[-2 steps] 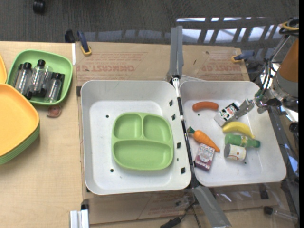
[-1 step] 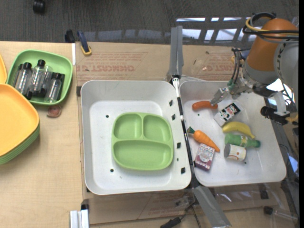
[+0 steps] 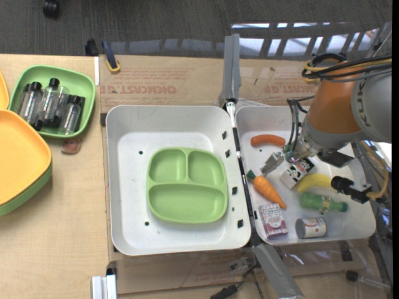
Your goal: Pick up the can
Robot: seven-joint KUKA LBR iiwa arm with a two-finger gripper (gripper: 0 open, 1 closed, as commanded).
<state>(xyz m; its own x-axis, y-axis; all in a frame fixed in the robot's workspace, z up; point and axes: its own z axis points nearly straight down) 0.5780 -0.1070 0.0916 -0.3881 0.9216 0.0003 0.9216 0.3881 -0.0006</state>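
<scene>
Grey can [image 3: 311,227] lying on its side in the right white bin [image 3: 368,229], well apart from the gripper [image 3: 278,161], its fingers spread with nothing between, carrot [image 3: 269,189] just below them, green divided plate [image 3: 187,186] in the left bin [image 3: 124,185], brown cardboard bench [image 3: 168,80], dark carpet [image 3: 187,11] beyond.

One can [image 3: 311,228], two carrots [image 3: 269,189]

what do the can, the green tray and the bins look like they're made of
Can: likely metal, its end grey and dull, with a red and white label round it.
Tray: looks like matte moulded plastic, even light green, rounded compartment ridges.
Bins: probably plastic, smooth white, soft sheen, rounded corners.
</scene>
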